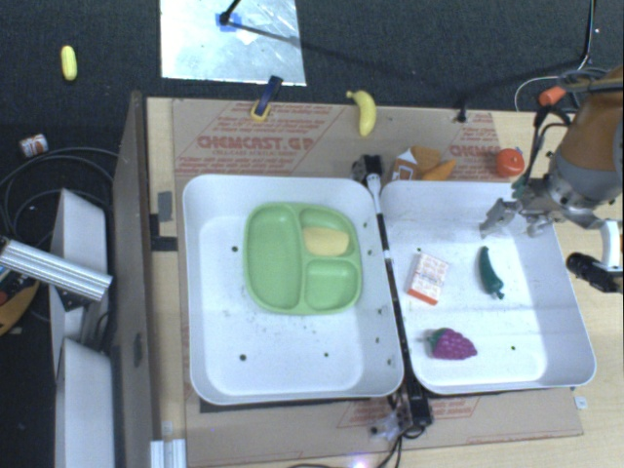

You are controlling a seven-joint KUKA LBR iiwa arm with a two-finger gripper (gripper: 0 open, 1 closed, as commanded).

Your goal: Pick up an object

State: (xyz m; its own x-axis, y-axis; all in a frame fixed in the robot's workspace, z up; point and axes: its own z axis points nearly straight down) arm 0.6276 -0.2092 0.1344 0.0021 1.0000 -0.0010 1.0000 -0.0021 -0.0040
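The right bin (546, 359) holds a small white and orange packet (427, 277), a dark green pepper-like piece (488, 272) and a purple bunch of grapes (451, 344). My gripper (519, 216) hangs over the bin's upper right part, above and to the right of the green piece. Its fingers spread apart with nothing between them. In the left bin (219, 359) lies a green divided plate (297, 259) with a pale yellow item (327, 241) in its upper right section.
Behind the bins on the cardboard lie a banana (365, 112), an orange carrot-like piece (432, 169), an orange round item (509, 162) and a yellow-blue clip (264, 100). The arm's grey and orange body (590, 154) stands over the right bin's far corner.
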